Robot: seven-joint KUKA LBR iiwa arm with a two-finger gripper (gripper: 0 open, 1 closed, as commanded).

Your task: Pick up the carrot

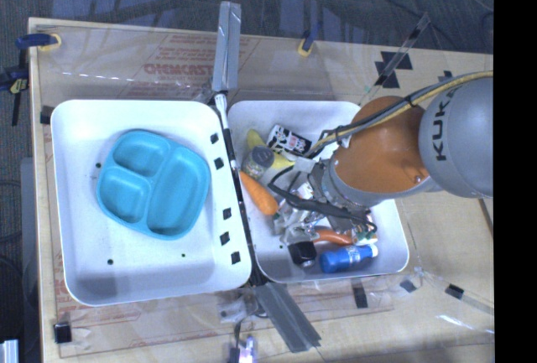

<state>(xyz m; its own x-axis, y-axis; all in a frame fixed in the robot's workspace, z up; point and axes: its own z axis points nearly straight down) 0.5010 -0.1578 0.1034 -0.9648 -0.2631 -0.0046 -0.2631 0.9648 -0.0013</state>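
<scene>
Carrot [258,193] lies in right bin [260,111] by its left wall, long axis running upper-left to lower-right, just left of gripper [294,200] w/ arm above; can't tell gripper's state, clutter round it.

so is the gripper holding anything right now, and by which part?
Cannot be told. The gripper sits low in the right bin amid clutter, just right of the carrot; nothing visibly sits between its fingers.
</scene>
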